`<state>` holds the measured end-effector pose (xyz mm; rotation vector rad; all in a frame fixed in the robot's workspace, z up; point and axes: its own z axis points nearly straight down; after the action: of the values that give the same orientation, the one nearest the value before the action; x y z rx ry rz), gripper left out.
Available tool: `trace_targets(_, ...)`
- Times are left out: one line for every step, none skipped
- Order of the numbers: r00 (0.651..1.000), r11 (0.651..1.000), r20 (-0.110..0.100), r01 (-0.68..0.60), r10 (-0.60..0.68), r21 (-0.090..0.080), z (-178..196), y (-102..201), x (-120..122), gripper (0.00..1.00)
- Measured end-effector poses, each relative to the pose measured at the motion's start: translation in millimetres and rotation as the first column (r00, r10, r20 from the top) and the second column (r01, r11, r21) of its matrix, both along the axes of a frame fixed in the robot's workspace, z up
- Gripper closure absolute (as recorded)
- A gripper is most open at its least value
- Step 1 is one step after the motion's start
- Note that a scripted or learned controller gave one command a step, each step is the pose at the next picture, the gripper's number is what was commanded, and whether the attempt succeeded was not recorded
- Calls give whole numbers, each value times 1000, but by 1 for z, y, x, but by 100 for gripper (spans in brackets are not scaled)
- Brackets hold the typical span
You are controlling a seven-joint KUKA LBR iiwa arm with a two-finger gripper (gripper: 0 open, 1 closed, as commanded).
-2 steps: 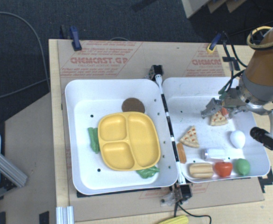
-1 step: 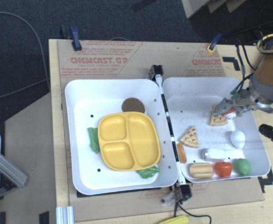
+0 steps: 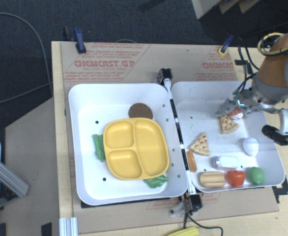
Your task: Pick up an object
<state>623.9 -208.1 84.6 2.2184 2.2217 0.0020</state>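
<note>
the gripper (image 3: 234,110) is low over the far part of the right bin (image 3: 203,95), and whether it is open, closed or gripping anything cannot be told from here. just on its near side lies a pizza slice (image 3: 228,125), touching or almost touching the gripper's tip. a second pizza slice (image 3: 200,144) lies toward the bin's left wall, so two slices in all. to the right of the first slice sits one white egg (image 3: 250,146), with a white block (image 3: 227,161) nearer the front. along the near rim stand a hot dog bun (image 3: 212,179), one tomato (image 3: 235,178) and one green round fruit (image 3: 255,175), crowded close together. one sausage (image 3: 191,160) lies against the left wall. the far left part of this bin is bare white floor.

the left bin (image 3: 80,127) holds one yellow divided tray (image 3: 135,148) in its middle, a brown round patty (image 3: 140,111) at the tray's far edge, and two green leafy pieces, one left (image 3: 99,147), one near (image 3: 156,182). both bins rest on a cardboard sheet (image 3: 109,63) held by two blue clamps (image 3: 78,39) at the far edge, over dark carpet (image 3: 26,14).
</note>
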Motion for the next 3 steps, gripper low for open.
trace_targets(1000,1000,-4,0,0,2,0,31,-1,0)
trace_targets(1000,1000,-2,-1,1,1,10,31,-1,100)
trace_targets(1000,1000,-5,0,0,2,8,84,-5,100)
